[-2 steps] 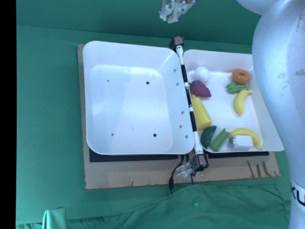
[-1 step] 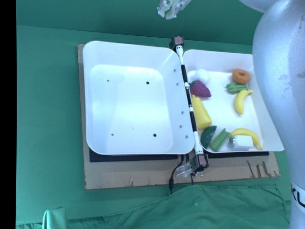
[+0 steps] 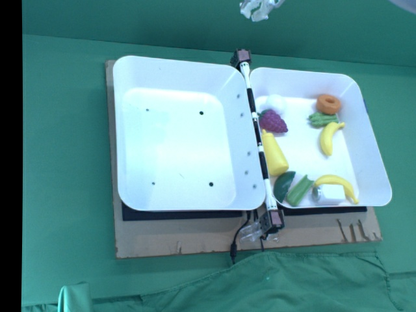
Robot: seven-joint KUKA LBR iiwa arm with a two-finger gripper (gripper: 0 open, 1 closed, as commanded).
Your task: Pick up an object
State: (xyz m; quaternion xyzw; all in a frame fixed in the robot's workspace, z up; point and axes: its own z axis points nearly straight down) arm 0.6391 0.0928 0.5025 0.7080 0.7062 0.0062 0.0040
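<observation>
Pale hand (image 3: 261, 4) hangs above the right bin (image 3: 370, 149); its grip perhaps open, I cannot tell

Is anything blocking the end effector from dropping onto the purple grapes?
Nothing visible lies over the purple grapes. The end effector hangs above the far rim of the right bin. A yellow bottle sits close beside the grapes.

bright, even overhead light; glare on the left bin (image 3: 175, 145) floor; soft focus, faint shadows
</observation>
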